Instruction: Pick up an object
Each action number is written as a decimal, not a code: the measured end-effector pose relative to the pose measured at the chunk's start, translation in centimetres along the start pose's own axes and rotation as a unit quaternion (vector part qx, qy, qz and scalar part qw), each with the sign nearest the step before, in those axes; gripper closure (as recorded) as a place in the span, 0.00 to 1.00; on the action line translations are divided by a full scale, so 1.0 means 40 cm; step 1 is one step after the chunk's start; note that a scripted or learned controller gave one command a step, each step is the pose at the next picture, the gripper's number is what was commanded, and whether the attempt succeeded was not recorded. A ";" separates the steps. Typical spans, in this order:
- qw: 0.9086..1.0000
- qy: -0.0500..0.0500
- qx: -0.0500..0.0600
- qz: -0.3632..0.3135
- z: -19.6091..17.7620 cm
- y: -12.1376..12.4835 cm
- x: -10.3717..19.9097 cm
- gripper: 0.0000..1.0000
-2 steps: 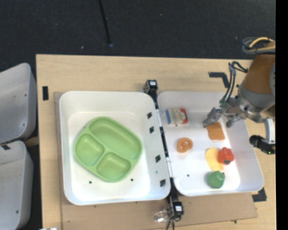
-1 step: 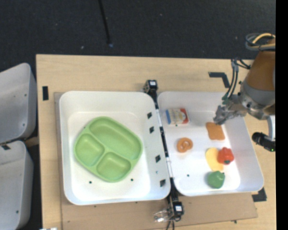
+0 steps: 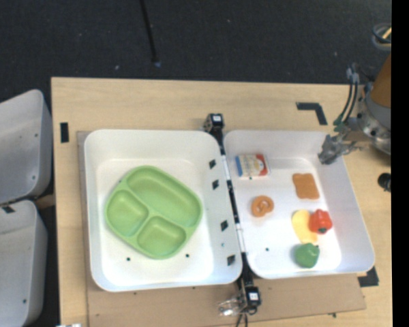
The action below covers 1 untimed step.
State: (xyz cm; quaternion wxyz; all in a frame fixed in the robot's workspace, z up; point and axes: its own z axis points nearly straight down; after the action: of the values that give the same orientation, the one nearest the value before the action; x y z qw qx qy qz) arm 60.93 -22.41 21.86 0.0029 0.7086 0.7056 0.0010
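Note:
The right white bin (image 3: 347, 203) holds several small items. A white packet with red and blue print (image 3: 252, 165) lies at its back left. An orange-brown flat piece (image 3: 305, 186) sits near the middle right, and an orange ring (image 3: 262, 206) lies left of it. Toward the front, a yellow piece (image 3: 299, 225) touches a red pepper-like toy (image 3: 320, 221), with a green toy (image 3: 306, 255) below them. My gripper (image 3: 330, 150) hangs over the bin's back right rim, apart from all the items.
The left white bin (image 3: 95, 182) carries a green divided plate (image 3: 154, 211). A black hinge strip (image 3: 228, 203) runs between the bins. Grey-white shapes (image 3: 13, 155) stand off the bench's left side. Bare wooden bench (image 3: 157, 104) lies behind the bins.

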 end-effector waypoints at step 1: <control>1.000 0.001 0.001 -0.002 -0.044 0.002 -0.003 1.00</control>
State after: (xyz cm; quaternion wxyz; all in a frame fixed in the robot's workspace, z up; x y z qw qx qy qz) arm 61.01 -22.51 23.63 0.0018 0.7075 0.7067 0.0008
